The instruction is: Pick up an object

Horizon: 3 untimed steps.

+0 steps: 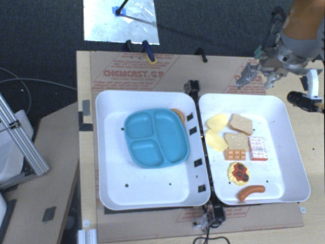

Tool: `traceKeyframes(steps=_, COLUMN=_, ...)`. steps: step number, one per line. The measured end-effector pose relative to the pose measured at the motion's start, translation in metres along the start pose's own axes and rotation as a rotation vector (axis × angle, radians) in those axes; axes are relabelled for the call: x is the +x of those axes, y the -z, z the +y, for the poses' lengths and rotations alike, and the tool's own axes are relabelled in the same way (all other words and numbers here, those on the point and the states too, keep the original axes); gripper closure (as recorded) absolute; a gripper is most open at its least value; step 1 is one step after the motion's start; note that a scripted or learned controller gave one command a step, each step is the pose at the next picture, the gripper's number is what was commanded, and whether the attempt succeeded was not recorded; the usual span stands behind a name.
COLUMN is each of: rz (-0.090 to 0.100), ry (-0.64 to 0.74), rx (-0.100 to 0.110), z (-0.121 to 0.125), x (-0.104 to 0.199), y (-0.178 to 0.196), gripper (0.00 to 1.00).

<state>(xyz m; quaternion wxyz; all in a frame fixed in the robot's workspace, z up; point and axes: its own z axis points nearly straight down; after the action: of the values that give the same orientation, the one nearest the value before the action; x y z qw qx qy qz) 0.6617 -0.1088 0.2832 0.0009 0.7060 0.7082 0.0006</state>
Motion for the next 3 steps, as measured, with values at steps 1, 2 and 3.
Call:
traceKeyframes(steps=1, rz=0.001, ry=-0.006, rx=0.014, z=0.002, x=-0.046, y=-0.161, gripper=0.00)
traceKeyframes(steps=2, rz=0.002, ry=-0.004, rx=0.001, z=0.007, x=-0.100, y=-0.198, gripper=0.00)
traceKeyframes(steps=3, rz=-0.002, ry=0.002, rx=-0.011, z=0.010, x=-0.097, y=-0.183, gripper=1.00)
